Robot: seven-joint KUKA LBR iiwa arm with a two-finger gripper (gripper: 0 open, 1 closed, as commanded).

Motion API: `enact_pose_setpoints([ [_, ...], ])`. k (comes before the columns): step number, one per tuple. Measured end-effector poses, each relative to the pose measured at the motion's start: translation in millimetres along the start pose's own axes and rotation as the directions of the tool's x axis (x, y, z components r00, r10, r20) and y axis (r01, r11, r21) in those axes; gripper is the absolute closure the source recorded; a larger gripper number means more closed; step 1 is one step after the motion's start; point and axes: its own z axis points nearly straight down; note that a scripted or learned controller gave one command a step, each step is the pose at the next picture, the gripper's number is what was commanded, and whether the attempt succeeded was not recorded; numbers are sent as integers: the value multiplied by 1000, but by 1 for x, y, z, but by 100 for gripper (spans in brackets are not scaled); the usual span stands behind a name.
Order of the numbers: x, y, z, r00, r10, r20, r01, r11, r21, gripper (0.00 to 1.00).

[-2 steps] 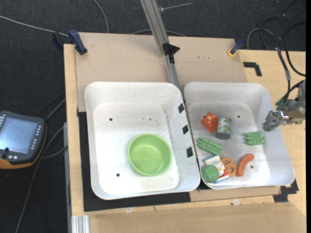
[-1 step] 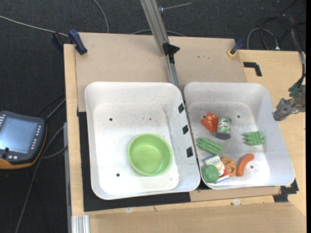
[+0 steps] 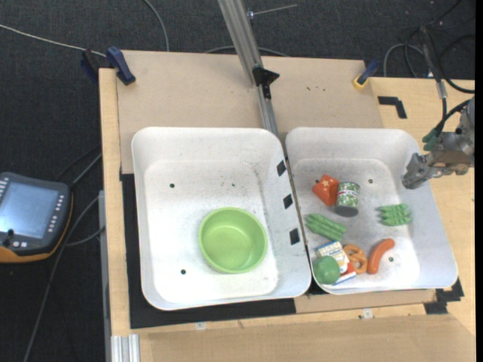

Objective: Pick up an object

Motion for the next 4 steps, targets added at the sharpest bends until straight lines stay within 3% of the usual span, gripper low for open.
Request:
enact_pose_setpoints([
  [4, 201, -9, 38, 1000, 0, 0, 0, 1000, 3, 100],
])
